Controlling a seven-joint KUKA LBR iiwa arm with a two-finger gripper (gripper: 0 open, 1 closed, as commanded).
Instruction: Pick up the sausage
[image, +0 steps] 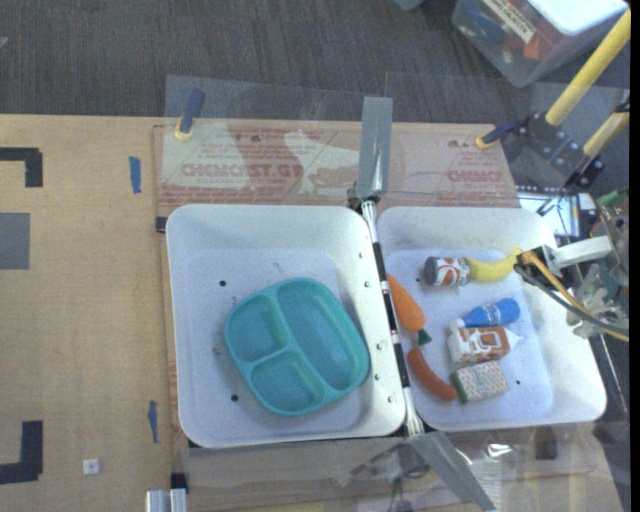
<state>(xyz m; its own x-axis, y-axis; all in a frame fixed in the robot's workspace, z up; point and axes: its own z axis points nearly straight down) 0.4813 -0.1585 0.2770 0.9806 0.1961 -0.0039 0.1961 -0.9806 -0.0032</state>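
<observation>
A: Sausage (431, 374) lying in the right bin (575, 400), near-left corner, close against the centre wall, touching the cracker box (480, 381), just near of the carrot (405, 304).

B: Pincer (598, 290) at the bin's right edge, state impossible to tell. Risk of clipping the wall or nudging the box. More open room on the near side.

I count two white bins (190, 240), one teal plate (295, 345), one sausage (432, 375), carrot (405, 303), banana (492, 268), can (446, 271), bottle (492, 314), and two cartons (480, 343).
</observation>
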